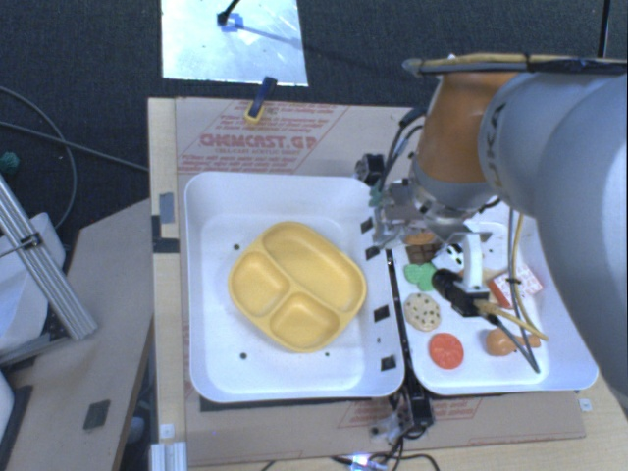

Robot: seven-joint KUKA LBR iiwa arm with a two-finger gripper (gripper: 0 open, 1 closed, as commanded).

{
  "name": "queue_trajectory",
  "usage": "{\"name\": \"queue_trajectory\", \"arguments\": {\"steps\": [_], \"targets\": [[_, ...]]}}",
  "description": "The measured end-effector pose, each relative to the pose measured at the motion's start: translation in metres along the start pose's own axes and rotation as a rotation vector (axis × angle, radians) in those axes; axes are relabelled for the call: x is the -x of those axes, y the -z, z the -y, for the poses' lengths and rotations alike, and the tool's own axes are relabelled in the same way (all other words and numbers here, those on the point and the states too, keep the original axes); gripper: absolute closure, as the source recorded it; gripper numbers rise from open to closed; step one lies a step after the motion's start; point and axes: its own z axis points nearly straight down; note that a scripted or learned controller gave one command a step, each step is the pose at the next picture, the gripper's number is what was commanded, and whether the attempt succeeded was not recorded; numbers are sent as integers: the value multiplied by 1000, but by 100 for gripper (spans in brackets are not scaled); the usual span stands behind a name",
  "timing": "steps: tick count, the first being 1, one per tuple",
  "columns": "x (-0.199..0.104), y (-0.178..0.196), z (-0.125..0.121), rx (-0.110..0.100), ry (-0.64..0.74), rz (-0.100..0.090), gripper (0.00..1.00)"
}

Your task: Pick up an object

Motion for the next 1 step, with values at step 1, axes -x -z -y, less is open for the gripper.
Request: {"name": "queue_trajectory", "arguments": {"steps": [1], "targets": [[0, 10, -1, 2, 6, 0, 100]]}}
